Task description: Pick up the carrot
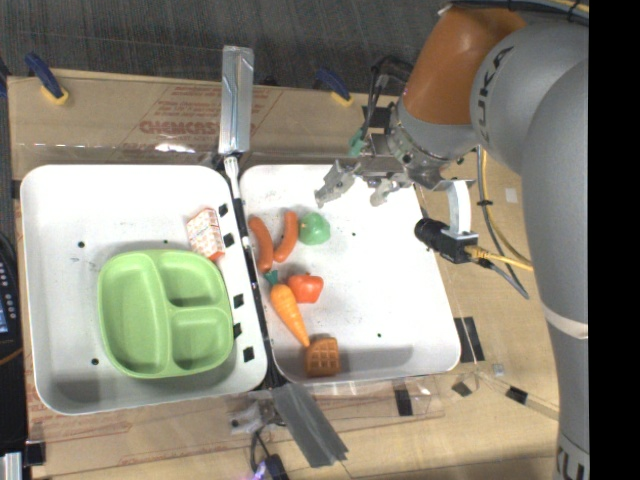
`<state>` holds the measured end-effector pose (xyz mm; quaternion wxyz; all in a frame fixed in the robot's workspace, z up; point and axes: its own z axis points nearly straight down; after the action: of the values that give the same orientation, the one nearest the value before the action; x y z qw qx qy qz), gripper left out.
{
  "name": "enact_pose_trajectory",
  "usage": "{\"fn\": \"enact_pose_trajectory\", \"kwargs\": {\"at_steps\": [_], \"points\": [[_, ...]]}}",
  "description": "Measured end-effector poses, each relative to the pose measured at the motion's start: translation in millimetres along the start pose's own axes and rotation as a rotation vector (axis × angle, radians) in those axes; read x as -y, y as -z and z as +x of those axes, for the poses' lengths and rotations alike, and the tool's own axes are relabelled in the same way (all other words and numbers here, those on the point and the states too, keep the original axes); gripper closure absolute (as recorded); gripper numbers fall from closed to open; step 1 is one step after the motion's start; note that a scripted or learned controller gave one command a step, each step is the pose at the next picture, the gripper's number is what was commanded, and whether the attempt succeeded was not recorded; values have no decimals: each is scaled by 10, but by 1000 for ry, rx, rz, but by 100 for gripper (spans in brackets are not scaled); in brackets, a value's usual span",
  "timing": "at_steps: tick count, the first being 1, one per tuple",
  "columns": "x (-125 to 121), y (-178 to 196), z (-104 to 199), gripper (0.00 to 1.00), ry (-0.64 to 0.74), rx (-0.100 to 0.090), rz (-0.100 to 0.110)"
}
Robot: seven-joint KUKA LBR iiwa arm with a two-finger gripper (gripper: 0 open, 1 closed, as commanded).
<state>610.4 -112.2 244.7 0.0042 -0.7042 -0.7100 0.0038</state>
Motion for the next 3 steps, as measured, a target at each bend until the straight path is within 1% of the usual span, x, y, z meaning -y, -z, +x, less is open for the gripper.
{"fn": "enact_pose_trajectory", "kwargs": {"at_steps": [1,2,3], "points": [[687,-590,325,0,116,0,1],[760,-1419,35,0,375,1,-6],[1177,-1480,36,0,609,31,-39]]}}
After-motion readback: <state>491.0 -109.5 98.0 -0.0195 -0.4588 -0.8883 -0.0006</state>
